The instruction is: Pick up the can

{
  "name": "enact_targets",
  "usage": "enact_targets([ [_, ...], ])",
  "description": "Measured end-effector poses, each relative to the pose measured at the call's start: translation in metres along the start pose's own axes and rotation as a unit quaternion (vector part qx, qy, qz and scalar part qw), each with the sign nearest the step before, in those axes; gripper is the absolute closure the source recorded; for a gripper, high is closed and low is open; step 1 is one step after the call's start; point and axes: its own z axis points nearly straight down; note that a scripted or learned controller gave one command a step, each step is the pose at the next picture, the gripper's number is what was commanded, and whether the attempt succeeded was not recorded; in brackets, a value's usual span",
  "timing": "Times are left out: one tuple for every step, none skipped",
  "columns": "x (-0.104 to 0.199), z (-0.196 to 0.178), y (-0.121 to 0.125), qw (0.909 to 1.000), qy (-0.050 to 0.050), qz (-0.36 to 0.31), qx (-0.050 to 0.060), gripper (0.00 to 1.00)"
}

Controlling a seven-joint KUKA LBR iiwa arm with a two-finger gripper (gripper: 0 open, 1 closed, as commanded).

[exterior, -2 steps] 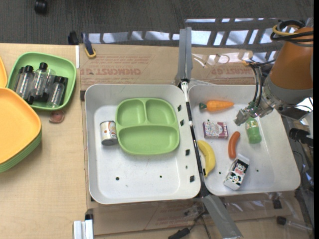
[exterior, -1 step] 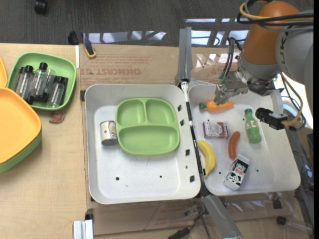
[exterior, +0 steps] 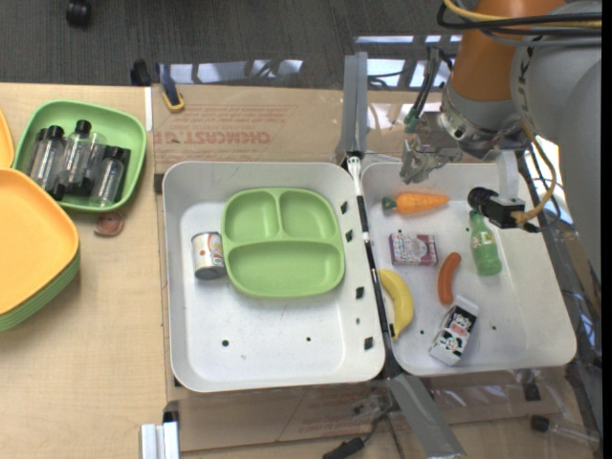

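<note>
- The can [exterior: 207,255] lies on its side in the left bin [exterior: 182,333], at the 9 o'clock edge of the green tray [exterior: 284,242], touching or just beside the tray's rim
- The gripper [exterior: 418,165] hangs over the far edge of the right bin [exterior: 535,347], at about 11 o'clock in that bin, well apart from the can
- From the gripper the can sits toward 8 o'clock, across the wall between the two bins and past the tray
- Nothing shows between the gripper's tips; whether they stand apart or together I cannot tell from this slant
- A carrot [exterior: 416,202] lies just below the gripper, at its 6 o'clock, not touching it as far as can be seen
- Other things in the right bin: a green bottle [exterior: 485,247] at 3 o'clock, a pink packet [exterior: 413,249] near the middle, a sausage [exterior: 447,277] beside it, a banana [exterior: 398,299] along the left wall at 7 o'clock, a black-and-white carton [exterior: 453,334] at 6 o'clock
- On the bench left of the bins stand a green dish [exterior: 129,132] holding small bottles and a stack of orange plates [exterior: 33,247]
</note>
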Motion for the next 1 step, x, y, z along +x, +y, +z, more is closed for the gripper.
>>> enact_targets([
  [-0.0227,-0.0575,0.0036,1.0000,0.000,0.002,0.000,1.00],
])
